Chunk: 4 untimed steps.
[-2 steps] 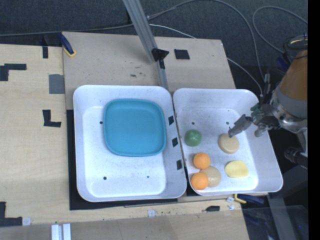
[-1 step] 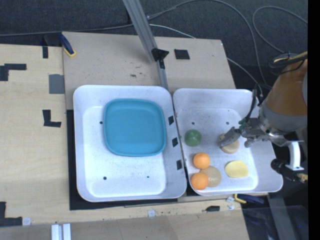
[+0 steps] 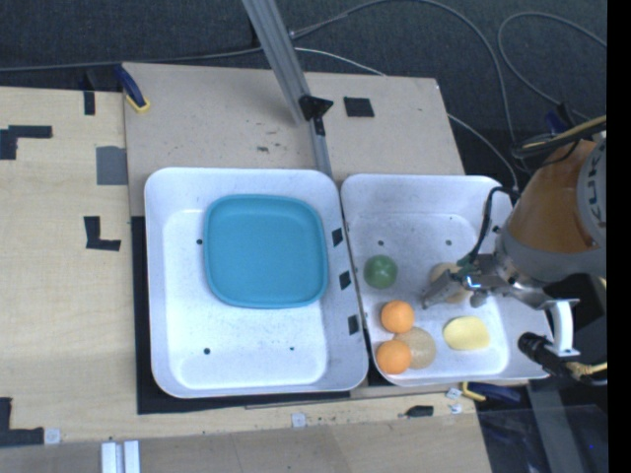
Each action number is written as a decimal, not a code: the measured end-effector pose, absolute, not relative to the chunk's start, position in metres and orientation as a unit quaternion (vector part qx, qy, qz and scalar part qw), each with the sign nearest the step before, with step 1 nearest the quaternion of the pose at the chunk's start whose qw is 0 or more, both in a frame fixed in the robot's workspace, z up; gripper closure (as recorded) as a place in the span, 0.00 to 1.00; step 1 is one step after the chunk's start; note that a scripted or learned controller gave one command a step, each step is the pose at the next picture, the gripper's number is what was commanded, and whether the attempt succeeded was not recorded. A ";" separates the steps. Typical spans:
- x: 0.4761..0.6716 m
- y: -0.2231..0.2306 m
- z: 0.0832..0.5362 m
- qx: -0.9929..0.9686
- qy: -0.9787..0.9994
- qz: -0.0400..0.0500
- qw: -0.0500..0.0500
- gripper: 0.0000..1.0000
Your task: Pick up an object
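Inside the right bin [image 3: 424, 200], near its right wall, the end effector [image 3: 446, 289] is lowered among the fruit, probably to reach one piece. Its fingers are seen spread apart, and nothing is held between them. Five pieces are counted: one green ball [image 3: 381, 271], two orange balls [image 3: 397, 316], one beige ball [image 3: 420, 347] and one yellow lemon [image 3: 466, 334], just below the fingers. One blue plate [image 3: 264, 250] is kept in the left bin [image 3: 177, 294].

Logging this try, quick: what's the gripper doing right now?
Gripper: open, holding nothing, above the right bin floor near the yellow object.
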State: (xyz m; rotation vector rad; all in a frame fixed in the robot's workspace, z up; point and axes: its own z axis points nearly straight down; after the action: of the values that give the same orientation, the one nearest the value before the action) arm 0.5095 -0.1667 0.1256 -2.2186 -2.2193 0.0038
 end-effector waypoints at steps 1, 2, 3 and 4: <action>0.510 -0.167 0.089 -0.707 -0.707 0.000 -0.001 0.00; 0.511 -0.167 0.101 -0.707 -0.707 -0.001 -0.002 1.00; 0.515 -0.161 0.161 -0.707 -0.708 -0.001 -0.001 1.00; 0.522 -0.158 0.219 -0.707 -0.707 -0.001 -0.001 1.00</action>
State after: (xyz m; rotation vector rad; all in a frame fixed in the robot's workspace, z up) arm 0.5224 -0.1580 0.2187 -2.2223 -2.2246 -0.0030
